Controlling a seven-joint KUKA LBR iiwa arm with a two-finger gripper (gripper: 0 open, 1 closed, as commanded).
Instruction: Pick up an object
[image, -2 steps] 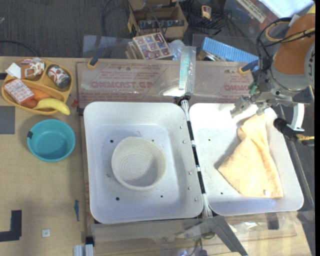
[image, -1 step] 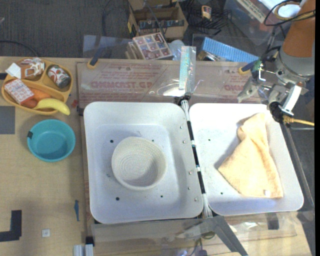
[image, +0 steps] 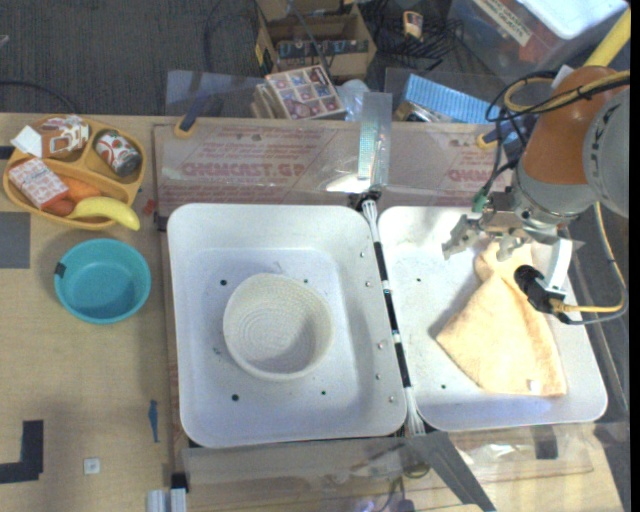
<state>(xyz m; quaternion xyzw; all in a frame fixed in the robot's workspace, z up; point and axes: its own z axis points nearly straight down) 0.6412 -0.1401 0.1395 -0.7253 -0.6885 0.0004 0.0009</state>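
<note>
Across the right bin (image: 590, 400) a tan cloth (image: 503, 340) is lying limp, looking light, soft and floppy; pinching its raised top corner seems best. Whether the gripper (image: 497, 243) is grasping it, I cannot tell

My arm (image: 585, 150) is grey with an orange band. Both bins (image: 200, 250) are white. In the right one lies a pale yellow-orange cloth (image: 500, 335); in the left one, a cream bowl (image: 277, 325) with fine rings. Beside them stands a turquoise bowl (image: 102, 282) and an orange tray (image: 20, 185) with a yellow banana (image: 105, 210).
</note>
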